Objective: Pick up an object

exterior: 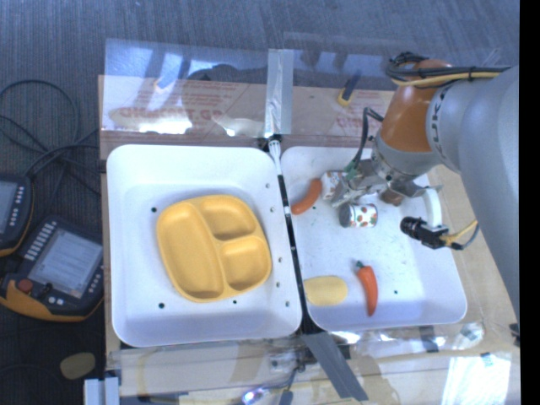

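Observation:
The right bin (pixel 422 306) holds several small objects. An orange-red sausage (pixel 305 195) lies by its left wall. A small spotted can (pixel 361 216) lies on its side near the middle. An orange carrot with a green top (pixel 367 287) and a pale yellow oval piece (pixel 326 290) lie near the front. My gripper (pixel 348 186) hangs low over the back of this bin, just above and behind the spotted can and to the right of the sausage. Nothing is visibly held.
The left bin (pixel 135 175) holds a yellow divided plate (pixel 215 245). A ridge (pixel 287 226) separates the two bins. The grey arm with its orange band (pixel 413 116) comes in over the right bin's back right corner. A black cable plug (pixel 422 229) hangs beside the can.

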{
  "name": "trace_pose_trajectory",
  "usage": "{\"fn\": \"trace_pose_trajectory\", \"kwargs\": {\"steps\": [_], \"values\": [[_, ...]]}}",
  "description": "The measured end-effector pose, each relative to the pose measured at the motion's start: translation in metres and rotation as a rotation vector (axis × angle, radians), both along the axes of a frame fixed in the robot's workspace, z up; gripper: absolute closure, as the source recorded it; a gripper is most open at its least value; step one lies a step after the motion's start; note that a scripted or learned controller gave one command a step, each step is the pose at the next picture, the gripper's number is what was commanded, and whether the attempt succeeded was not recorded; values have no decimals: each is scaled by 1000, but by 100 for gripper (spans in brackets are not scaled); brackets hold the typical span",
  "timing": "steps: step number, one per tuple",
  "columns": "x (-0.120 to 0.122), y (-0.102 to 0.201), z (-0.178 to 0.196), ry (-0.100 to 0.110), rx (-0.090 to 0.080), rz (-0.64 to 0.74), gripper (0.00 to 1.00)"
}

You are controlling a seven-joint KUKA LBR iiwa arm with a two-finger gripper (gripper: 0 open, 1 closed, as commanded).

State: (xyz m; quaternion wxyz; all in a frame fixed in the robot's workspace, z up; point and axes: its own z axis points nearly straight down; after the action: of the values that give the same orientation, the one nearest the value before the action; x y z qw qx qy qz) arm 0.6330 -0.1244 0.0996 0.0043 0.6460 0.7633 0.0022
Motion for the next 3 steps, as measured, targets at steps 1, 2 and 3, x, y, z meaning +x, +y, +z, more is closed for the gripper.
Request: {"fn": "trace_pose_trajectory", "kwargs": {"steps": [1, 2, 3], "values": [[2, 70, 84, 9, 2, 2, 100], [-46, 16, -2, 10, 1, 121, 100], [11, 51, 84, 10, 0, -453, 100]]}}
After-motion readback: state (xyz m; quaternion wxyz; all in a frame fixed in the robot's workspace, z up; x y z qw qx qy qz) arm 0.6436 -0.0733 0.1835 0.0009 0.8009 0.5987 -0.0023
